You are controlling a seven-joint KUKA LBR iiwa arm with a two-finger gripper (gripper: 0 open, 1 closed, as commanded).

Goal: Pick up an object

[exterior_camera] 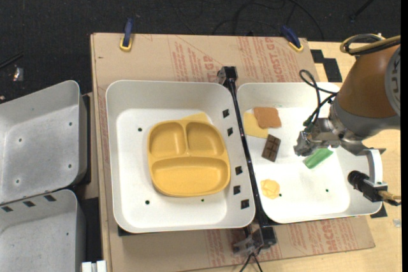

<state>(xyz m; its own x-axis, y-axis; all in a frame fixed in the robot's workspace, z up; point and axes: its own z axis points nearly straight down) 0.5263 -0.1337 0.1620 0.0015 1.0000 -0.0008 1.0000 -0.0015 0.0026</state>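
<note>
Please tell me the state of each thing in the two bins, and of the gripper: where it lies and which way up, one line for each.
yellow divided plate: lies flat in the left bin, right way up.
orange toast piece: flat in the right bin.
brown chocolate bar: flat, apart from the toast.
small yellow piece: flat, alone.
green block: on the bin floor, directly below the gripper.
gripper: low over the green block.

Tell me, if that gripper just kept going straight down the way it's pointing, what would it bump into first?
Most likely the green block, which lies right under the gripper in the right bin. Depth is hard to judge from above, so it may already be touching it.
</note>
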